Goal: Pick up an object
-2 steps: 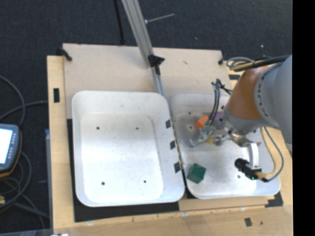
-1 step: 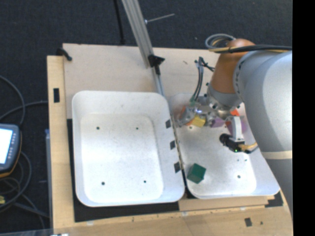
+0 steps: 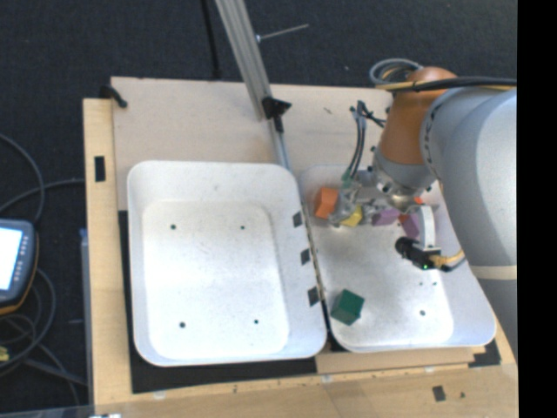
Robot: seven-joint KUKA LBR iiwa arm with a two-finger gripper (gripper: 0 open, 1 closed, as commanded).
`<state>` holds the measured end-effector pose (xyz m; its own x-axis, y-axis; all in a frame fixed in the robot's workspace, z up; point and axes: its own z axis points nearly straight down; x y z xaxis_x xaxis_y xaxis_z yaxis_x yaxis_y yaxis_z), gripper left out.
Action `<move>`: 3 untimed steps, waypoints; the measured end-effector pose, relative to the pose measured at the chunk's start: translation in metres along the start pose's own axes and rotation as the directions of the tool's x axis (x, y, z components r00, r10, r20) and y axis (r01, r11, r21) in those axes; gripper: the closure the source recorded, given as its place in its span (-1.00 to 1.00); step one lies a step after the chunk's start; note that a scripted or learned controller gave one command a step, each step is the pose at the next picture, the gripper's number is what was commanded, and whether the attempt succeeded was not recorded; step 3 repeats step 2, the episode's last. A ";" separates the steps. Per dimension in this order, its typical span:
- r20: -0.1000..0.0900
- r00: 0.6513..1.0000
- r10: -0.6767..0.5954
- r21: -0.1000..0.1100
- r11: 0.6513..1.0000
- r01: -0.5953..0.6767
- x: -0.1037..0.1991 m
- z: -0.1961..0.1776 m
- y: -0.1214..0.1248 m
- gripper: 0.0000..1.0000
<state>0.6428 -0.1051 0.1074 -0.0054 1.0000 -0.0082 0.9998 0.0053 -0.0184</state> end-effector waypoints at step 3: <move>-0.012 1.000 -0.006 -0.018 1.000 0.005 0.162 -0.089 -0.076 1.00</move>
